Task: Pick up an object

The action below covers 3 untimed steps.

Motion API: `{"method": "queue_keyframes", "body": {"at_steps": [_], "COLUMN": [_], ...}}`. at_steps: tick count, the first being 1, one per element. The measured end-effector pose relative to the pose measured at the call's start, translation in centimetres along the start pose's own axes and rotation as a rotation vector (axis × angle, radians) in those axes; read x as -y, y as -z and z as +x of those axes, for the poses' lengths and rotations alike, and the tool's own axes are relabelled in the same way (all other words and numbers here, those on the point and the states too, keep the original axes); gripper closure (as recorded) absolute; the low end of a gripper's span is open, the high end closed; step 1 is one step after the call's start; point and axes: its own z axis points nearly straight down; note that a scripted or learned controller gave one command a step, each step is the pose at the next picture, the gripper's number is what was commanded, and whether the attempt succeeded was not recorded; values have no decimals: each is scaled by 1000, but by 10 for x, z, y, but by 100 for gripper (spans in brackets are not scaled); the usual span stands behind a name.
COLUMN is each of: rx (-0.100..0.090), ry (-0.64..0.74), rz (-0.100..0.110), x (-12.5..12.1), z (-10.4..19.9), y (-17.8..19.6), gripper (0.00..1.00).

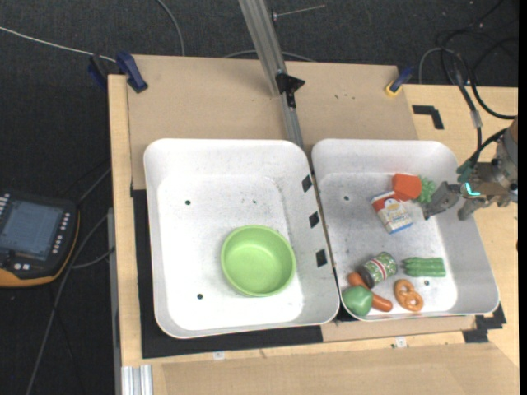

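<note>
Camera view — orange block [407,185] just left of claw [452,201]

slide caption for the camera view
Gripper at the right bin's edge beside toy food; green bowl in the left bin.

There are two white bins, the left bin [165,220] and the right bin [469,253]. The left one has one green bowl [258,260] in it. The right one has one orange block [407,186], one small carton [394,213], one striped can [380,268], one green bumpy veggie [423,266], one pretzel [408,295], one green pepper [357,301] and one carrot [380,304].
</note>
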Motion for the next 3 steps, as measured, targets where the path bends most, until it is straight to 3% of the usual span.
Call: {"method": "queue_keyframes", "body": {"at_steps": [1, 3], "rx": [0, -2], "ry": [0, 1], "rz": [0, 5], "x": [0, -5], "z": [0, 10], "y": [0, -104], "gripper": [0, 0]}}
